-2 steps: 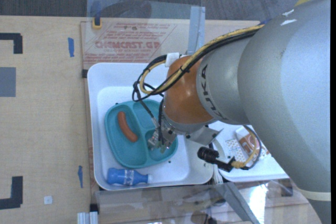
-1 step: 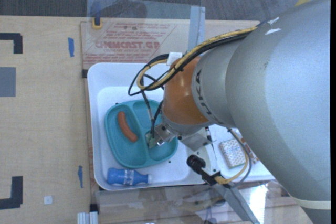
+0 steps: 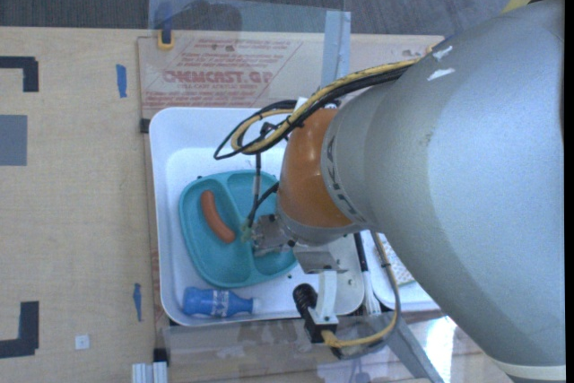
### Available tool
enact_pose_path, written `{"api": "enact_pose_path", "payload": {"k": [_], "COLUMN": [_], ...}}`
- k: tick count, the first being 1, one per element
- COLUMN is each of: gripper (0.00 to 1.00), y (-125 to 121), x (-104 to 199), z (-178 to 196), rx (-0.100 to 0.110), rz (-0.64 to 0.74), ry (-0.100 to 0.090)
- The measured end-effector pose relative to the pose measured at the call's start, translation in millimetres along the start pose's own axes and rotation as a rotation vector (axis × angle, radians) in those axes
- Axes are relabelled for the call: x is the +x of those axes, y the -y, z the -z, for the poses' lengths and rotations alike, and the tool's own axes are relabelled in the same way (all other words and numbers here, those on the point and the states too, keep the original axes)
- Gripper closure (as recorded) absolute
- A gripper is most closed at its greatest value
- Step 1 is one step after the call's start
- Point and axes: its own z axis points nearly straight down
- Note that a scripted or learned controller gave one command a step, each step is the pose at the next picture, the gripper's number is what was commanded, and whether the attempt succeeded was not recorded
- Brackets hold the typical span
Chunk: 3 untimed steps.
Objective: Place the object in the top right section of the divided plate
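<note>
Hovering the arm (image 3: 430,184) over the left bin (image 3: 166,193), I am working the placing step. A teal divided plate (image 3: 193,233) is lying in that bin, with an orange sausage-shaped object (image 3: 216,216) resting in its left section; a blue bottle (image 3: 215,302) is lying on its side just below the plate. The gripper (image 3: 260,238) is sitting above the plate's right side, masked by the wrist, so I cannot tell its state or whether it is holding anything. Judging the object not yet delivered: the next move is calling for a confirmed grasp, then release over the top right section.
</note>
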Motion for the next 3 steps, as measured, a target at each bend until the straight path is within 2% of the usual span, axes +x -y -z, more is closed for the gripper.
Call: {"api": "enact_pose_path", "payload": {"k": [1, 2, 3], "gripper": [1.0, 1.0, 1.0], "y": [-20, -96, -91], "x": [30, -5, 11], "z": [-2, -4, -4], "rx": [0.012, 0.022, 0.01], "rz": [-0.396, -0.225, -0.652], "ry": [0.017, 0.001, 0.01]}}
